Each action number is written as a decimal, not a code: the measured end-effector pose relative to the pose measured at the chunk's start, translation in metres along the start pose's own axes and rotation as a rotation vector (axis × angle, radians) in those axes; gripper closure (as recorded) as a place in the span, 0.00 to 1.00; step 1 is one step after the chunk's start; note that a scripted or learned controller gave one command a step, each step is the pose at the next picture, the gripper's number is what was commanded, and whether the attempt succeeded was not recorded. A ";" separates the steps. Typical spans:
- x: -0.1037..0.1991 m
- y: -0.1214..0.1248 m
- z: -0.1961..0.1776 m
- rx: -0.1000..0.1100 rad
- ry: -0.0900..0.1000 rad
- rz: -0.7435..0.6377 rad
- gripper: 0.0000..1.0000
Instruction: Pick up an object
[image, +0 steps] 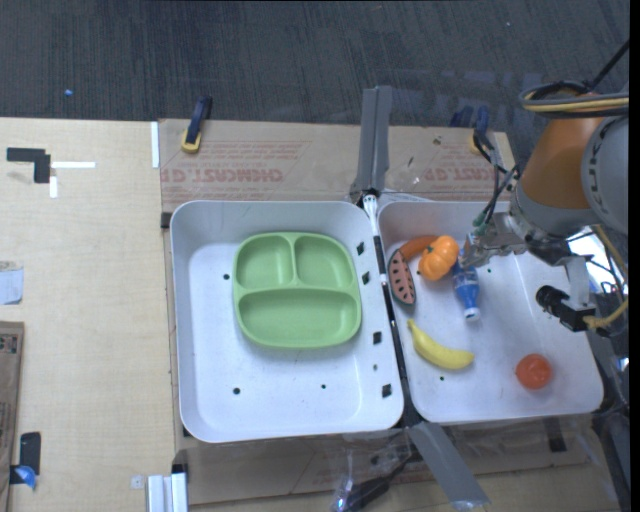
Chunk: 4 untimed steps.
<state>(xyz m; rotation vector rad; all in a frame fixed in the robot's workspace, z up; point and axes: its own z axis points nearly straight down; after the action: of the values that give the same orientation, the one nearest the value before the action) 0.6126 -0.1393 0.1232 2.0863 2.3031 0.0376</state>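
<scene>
The right bin (560, 400) holds a watermelon slice (401, 277), an orange carrot (414, 247), an orange pepper-like toy (438, 258), a small blue and white bottle (467, 295), a yellow banana (440, 348) and a red ball-like fruit (533, 371). My gripper (474, 252) hangs low in the bin's back part, just right of the orange toy and right above the bottle's upper end. It touches or nearly touches both; I see nothing lifted.
A green divided plate (297, 290) lies in the left bin (200, 400). A raised divider (384, 300) separates the bins. The arm's orange band (560, 165) and cables (580, 300) overhang the right bin's far right side.
</scene>
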 end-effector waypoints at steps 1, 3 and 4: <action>0.069 -0.015 -0.099 0.045 0.003 0.198 1.00; 0.020 -0.018 0.032 0.044 0.001 0.296 0.00; 0.019 -0.018 0.025 0.049 0.001 0.296 1.00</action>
<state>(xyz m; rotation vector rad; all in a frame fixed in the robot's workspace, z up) 0.5940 -0.1224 0.0974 2.4319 1.9940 -0.0107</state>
